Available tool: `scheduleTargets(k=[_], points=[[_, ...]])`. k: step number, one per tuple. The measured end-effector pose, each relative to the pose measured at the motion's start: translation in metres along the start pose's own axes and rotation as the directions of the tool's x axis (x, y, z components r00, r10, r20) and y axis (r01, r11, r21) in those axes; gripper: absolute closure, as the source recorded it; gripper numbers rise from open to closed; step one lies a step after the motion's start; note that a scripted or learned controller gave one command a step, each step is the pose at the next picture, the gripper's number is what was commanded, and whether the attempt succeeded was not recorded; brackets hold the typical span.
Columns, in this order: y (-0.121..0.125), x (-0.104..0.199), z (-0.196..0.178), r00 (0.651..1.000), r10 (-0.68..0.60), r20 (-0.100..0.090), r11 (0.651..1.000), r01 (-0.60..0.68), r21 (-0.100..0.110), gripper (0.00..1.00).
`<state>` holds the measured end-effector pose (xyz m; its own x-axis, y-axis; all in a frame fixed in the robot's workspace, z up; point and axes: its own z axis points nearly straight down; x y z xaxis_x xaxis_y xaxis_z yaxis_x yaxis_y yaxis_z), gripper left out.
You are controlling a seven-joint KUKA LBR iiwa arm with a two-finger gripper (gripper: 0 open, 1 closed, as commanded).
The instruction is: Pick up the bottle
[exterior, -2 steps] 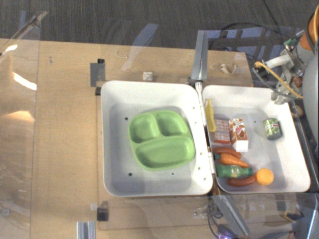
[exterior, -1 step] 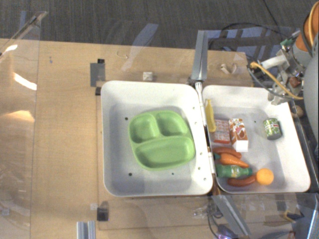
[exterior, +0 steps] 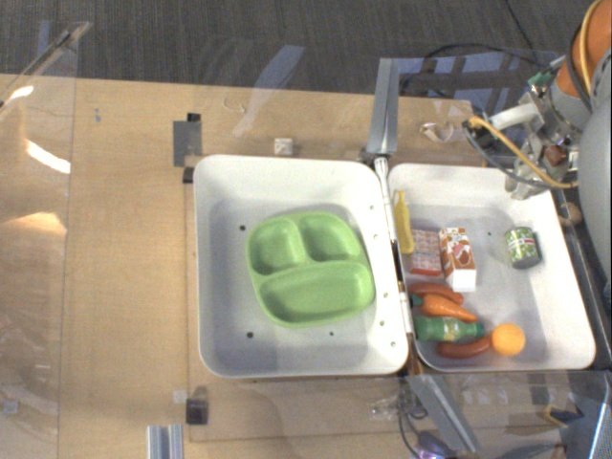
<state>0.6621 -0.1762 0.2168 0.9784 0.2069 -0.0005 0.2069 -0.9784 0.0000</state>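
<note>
The bottle is green with a red label band. It lies on its side in the right bin, near the bin's front left corner, between a carrot and a brown sausage. My gripper hangs over the far right corner of that bin, well away from the bottle, with yellow cables looped around it. Nothing is seen held in it.
The right bin also holds an orange, two small cartons, a green can and a yellow banana along its left wall. The left bin contains a green divided plate.
</note>
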Motion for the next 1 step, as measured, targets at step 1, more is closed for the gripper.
scheduleTargets(k=[1], points=[[-0.0031,-0.0389,0.0118,1.0,0.002,-0.002,1.0,-0.002,0.0,1.0]])
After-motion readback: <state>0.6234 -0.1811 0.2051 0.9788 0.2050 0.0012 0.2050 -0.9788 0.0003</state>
